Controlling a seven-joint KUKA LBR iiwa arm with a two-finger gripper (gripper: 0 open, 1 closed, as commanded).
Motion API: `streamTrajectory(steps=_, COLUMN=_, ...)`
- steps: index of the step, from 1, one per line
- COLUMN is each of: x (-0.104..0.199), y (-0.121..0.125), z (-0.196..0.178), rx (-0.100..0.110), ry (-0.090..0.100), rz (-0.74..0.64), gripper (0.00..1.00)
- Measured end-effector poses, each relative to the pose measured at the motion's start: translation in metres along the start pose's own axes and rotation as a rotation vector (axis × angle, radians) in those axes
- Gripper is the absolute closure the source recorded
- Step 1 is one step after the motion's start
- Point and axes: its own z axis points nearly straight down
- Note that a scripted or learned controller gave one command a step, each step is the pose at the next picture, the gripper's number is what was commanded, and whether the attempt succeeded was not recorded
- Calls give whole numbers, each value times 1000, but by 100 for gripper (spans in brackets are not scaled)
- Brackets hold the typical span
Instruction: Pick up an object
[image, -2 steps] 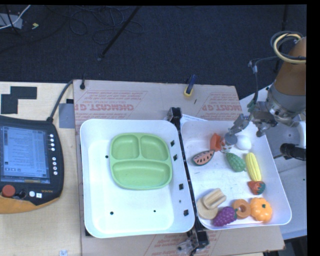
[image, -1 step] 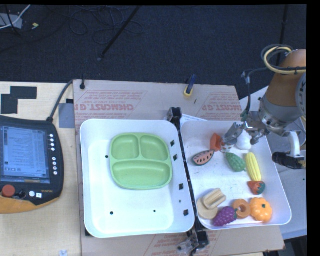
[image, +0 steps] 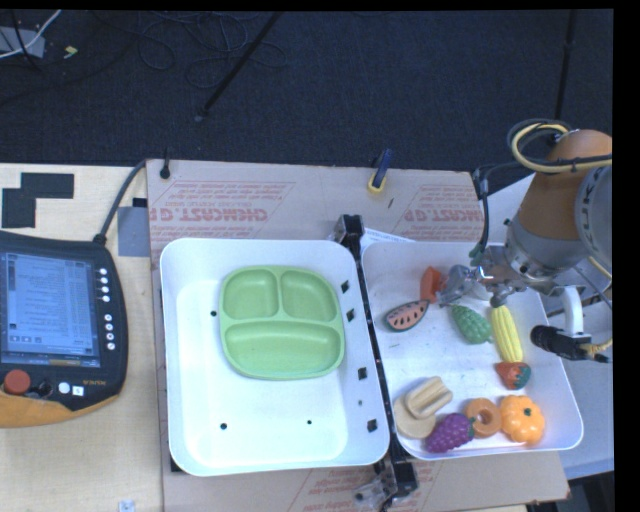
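The right bin (image: 560, 440) holds toy foods. A watermelon slice (image: 405, 316) lies at its left, and an orange-red piece (image: 432, 283) sits just beyond that. A green pickle (image: 470, 323) and a yellow corn cob (image: 505, 333) rest side by side in the middle. Nearer the front are a small red piece (image: 513, 375), an orange pumpkin (image: 520, 418), a donut (image: 483, 415), purple grapes (image: 450, 432) and tan bread pieces (image: 425, 400). My gripper (image: 478, 284) hangs low over the bin's back part, right of the orange-red piece and just above the pickle and corn.
The left bin (image: 190, 400) carries a green divided plate (image: 282, 322). A black divider (image: 365, 340) runs between the bins. A teach pendant (image: 55, 315) lies on the bench at far left. The arm's orange band (image: 555, 195) rises above the right bin's far corner.
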Motion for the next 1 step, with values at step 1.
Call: streamTrajectory(steps=1, x=2, y=0, z=43, rx=-1, ry=0, rz=0, gripper=0)
